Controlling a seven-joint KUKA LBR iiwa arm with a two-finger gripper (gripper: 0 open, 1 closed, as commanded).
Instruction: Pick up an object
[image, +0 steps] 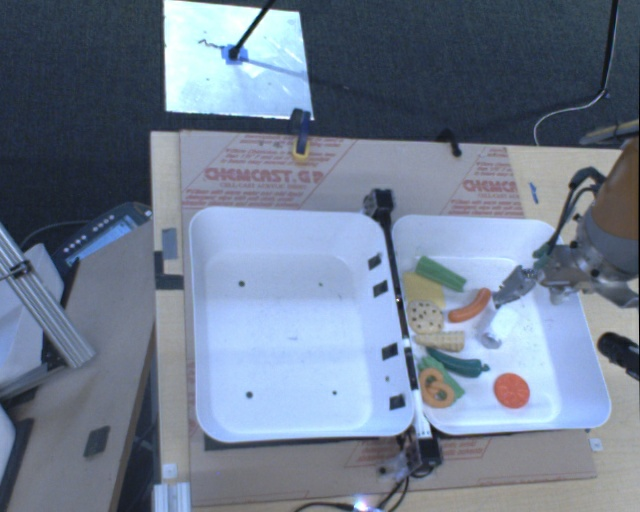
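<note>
Gripper (512, 284) hovered beside orange sausage (470, 305) in right bin (580, 350); finger state unclear. Sausage likely light, stiff, smooth plastic; grasp mid-length, across width.

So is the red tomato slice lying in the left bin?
No, the red tomato slice lies in the right bin, near its front right corner, below the gripper.

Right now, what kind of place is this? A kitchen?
Probably a robot lab, not a kitchen. A robot arm reaches over two white bins on a bench, and the food looks like plastic toys.
</note>
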